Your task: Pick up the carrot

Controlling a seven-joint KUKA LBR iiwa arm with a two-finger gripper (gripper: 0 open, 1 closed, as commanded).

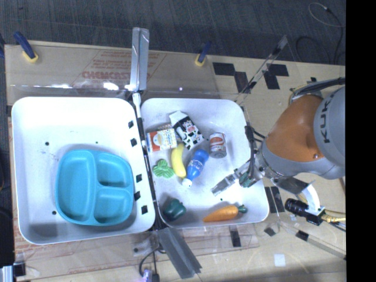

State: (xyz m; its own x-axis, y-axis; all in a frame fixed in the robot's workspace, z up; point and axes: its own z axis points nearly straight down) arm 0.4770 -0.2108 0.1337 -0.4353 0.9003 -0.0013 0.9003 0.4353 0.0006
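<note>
- Carrot (222,214) lying flat near the lower right corner of the right bin (247,117); orange, smooth, tapered, green tuft at its right end.
- Gripper (226,184) hovering just above the carrot in the frame; fingers seemingly spread and holding nothing, likely readying a descent.
- Banana (178,160), blue bottle (197,164) and can (218,144) bunched mid-bin, apart from the carrot.
- Glossy teal divided plate (94,185) in the left bin (23,116).
</note>
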